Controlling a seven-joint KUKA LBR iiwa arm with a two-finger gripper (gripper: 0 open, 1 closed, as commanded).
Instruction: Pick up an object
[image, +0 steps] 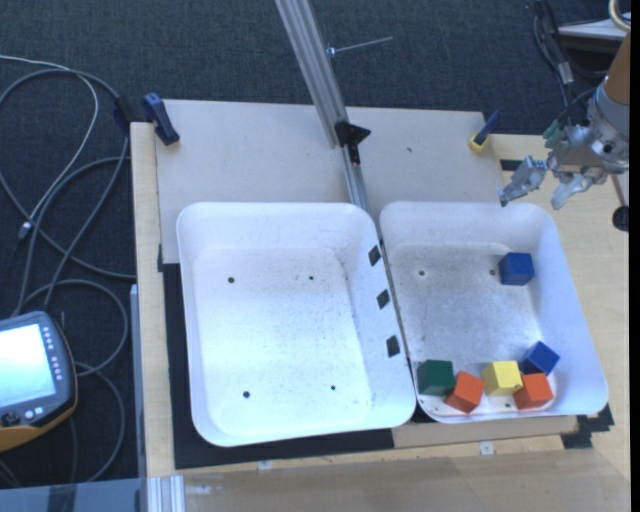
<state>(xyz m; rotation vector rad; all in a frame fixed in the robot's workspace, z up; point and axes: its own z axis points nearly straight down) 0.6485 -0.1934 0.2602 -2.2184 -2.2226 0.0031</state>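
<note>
2 blue blocks (516, 268), 2 orange (465, 391)

Nothing readable turned up anywhere: no lettering, number or label could be made out on the two bins, the coloured blocks or the bench, and the handheld pendant's screen (22, 365), far left of the claw, glowed blank and illegible.

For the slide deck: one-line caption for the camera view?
Gripper jaws open, holding nothing, above the right bin's far rim; six cubes inside, one blue cube apart.
</note>
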